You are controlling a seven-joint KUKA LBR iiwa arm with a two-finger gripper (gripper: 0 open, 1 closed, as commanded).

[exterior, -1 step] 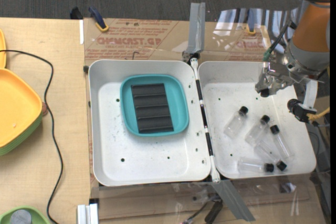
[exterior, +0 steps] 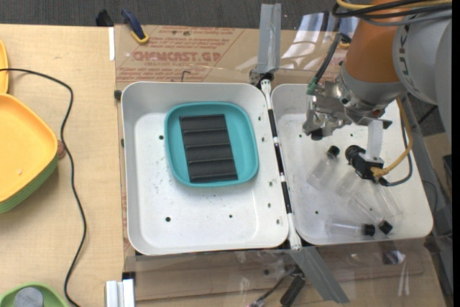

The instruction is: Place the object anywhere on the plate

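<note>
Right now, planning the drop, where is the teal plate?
The teal plate lies in the left bin, toward its upper middle, across the divider from the gripper.

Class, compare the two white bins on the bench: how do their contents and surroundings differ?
The left bin holds a teal plate bearing a dark ribbed object; the right bin holds clear bottles. The gripper hangs over the right bin, not the left. Both are shallow and white.

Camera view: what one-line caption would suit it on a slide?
Grey arm's gripper hovers over the right bin of clear bottles; a teal plate waits in the left bin.
</note>
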